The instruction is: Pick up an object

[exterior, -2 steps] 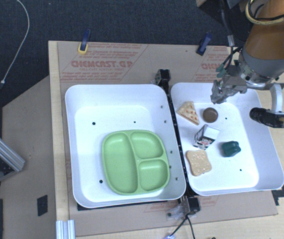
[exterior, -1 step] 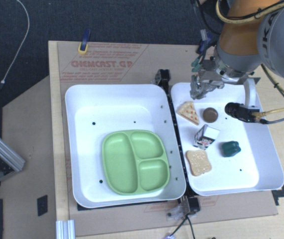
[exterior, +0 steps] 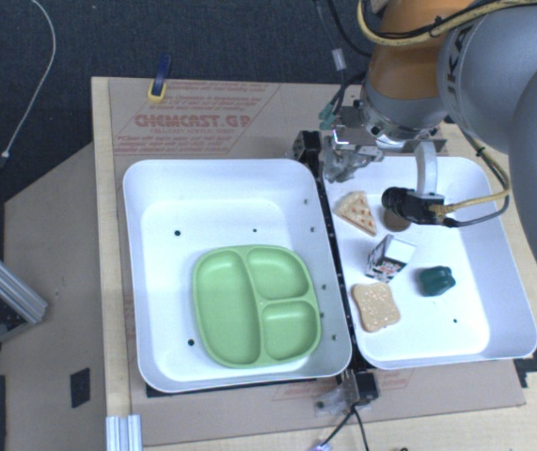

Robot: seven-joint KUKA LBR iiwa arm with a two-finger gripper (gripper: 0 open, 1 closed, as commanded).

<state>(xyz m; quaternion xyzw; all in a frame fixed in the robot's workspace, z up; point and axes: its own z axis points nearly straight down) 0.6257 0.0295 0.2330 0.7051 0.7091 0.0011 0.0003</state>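
The right bin holds several small objects. A tan pizza-like wedge lies near its upper left, with a brown round piece just to its right. Lower down are a small silver and white packet, a dark green pepper-like toy and a slice of toast. My gripper hangs over the bin's upper left corner, just above the wedge, below the orange band of the arm. Nothing shows as held in it.
The left bin holds a green divided plate. The wall between the two bins runs just left of the wedge and the toast. A black connector with a yellow cable hangs from the arm over the right bin.
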